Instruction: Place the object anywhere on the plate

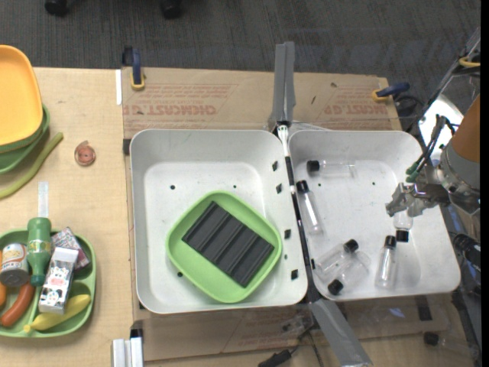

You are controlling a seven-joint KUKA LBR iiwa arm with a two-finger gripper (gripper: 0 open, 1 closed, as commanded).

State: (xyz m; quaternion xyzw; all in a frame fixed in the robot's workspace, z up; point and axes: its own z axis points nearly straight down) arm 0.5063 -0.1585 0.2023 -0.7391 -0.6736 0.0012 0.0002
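Green plate (pixel 224 246) with dark ribbed insert, centre of left bin (pixel 145 205), clear black-capped vials scattered lower right in right bin (pixel 359 140), one vial (pixel 387 259) below gripper (pixel 403 205) at right edge, finger opening unclear.

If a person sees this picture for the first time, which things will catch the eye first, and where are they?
The green plate with a dark ribbed slab on it stands out in the left bin. In the right bin lie several clear vials with black caps, scattered. At the right bin's right edge hangs the gripper.
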